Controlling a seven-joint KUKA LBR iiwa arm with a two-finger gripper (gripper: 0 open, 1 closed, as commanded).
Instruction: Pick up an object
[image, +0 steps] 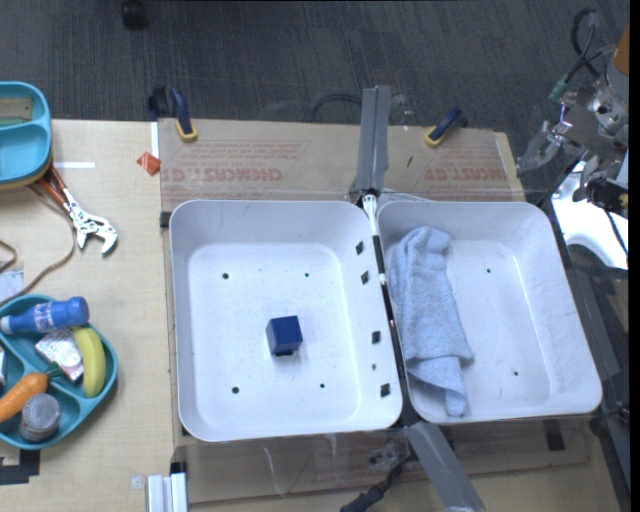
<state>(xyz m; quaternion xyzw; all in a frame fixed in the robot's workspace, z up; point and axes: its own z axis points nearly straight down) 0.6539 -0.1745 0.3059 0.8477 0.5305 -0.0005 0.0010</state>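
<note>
You have open floor all around the blue cube (285, 335) in the left bin (200, 235); the grey towel (428, 315) blocks the right bin's (540, 240) left half.

Camera view: single fixed camera, mounted above the bench (110, 300), looking down at a slant. Far edge of the bench lies toward the top of the frame, near edge toward the bottom. Distance: moderate; both white bins fit whole in frame, the left bin (200, 420) centred, the right bin (570, 330) reaching toward the right side. Coverage: bench surface left of the bins, a strip of dark floor (300, 50) beyond the far edge, and arm hardware (600, 100) at the upper right corner. Fine surface detail on small items stays soft at this range.
</note>
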